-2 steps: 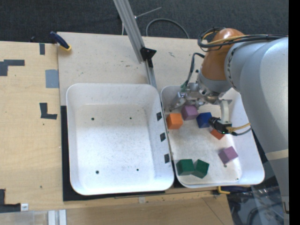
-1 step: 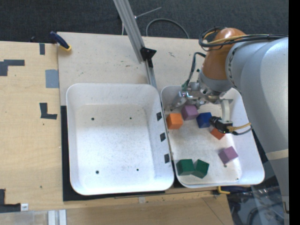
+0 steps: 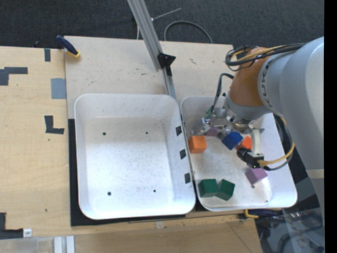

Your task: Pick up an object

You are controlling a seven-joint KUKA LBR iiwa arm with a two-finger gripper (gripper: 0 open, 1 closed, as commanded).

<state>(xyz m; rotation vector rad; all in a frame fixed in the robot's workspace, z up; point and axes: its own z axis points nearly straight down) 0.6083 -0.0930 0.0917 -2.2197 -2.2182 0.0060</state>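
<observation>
Gripper low in right bin — beside orange block

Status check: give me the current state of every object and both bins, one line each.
Orange cube: resting in right white bin, free.
Blue block: in that bin, beneath the gripper.
Two green blocks: lying side by side, touching.
Purple block: resting near the right rim.
Left white bin: upright.
</observation>
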